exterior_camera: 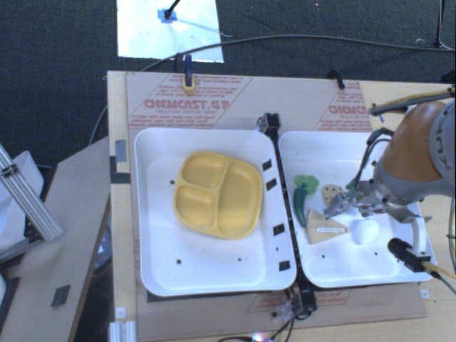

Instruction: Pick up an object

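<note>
The right bin (335, 144) holds a green toy vegetable (304, 189) by its left wall. Beside it lie a tan piece with holes (331, 192), a beige wedge (324, 229) and a white ball (365, 231). My gripper (335, 206) reaches in from the right, low over the bin. Its tip is just above the beige wedge and just below the tan piece, with the white ball to its lower right. Nothing is visibly held in it.
A yellow divided plate (217, 193) lies in the middle of the left bin (160, 255). A black-clipped divider (281, 205) runs between the two bins. The grey arm with its orange band (420, 144) crosses the right bin's right side.
</note>
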Available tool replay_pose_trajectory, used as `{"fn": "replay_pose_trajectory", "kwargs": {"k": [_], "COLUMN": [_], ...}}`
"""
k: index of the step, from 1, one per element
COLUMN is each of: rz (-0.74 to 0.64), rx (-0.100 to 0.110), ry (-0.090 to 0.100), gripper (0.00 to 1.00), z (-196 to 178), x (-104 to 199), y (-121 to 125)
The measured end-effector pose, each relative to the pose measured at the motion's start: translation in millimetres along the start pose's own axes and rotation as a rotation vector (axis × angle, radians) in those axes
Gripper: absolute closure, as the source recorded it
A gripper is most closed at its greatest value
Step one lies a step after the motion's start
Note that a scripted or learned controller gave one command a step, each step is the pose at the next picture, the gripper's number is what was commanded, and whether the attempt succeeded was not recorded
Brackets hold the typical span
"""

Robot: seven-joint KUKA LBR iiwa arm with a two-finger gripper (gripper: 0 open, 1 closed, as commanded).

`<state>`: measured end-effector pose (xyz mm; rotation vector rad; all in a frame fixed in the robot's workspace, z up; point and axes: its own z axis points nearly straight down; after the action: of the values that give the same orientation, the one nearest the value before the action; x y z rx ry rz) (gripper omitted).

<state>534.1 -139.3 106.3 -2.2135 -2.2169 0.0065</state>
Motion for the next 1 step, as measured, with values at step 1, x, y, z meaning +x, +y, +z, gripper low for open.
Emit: {"fn": "replay_pose_trajectory", "kwargs": {"k": [1], "rz": [0.003], "rx": [-0.02], "ry": [-0.006], "gripper": [0.0], "z": [20.1], "x": [-1.7], "y": [5.2]}}
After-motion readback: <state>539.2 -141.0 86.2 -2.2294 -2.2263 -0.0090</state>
